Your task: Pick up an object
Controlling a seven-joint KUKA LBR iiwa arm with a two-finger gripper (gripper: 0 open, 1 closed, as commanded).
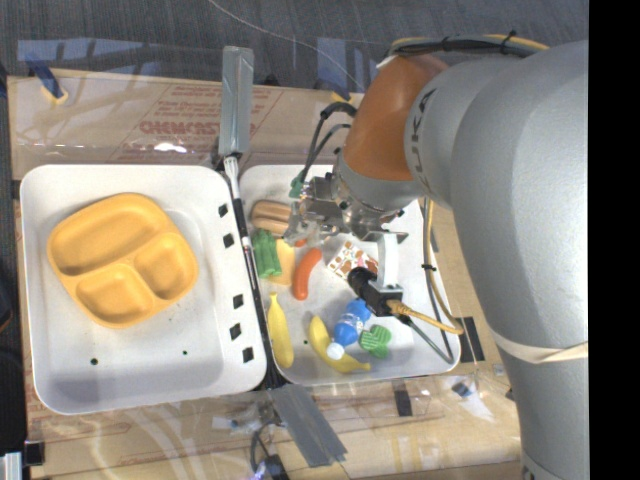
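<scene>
Camera view: orange carrot (305, 273) (long axis diagonal) points upper-right toward gripper (318, 213).

Little can be read here. The flattened brown cardboard sheet (150, 118) lying under the bins, across the upper left of the frame, carries red printing beneath a shiny clear film; the largest line looks like a word in capitals, perhaps starting "CHEM", but glare and blur keep it from being made out with any certainty, and the smaller red lines above it are illegible. The small white card with red and dark markings (352, 259), in the right-hand bin near the centre of the frame, shows print too small to read.
</scene>
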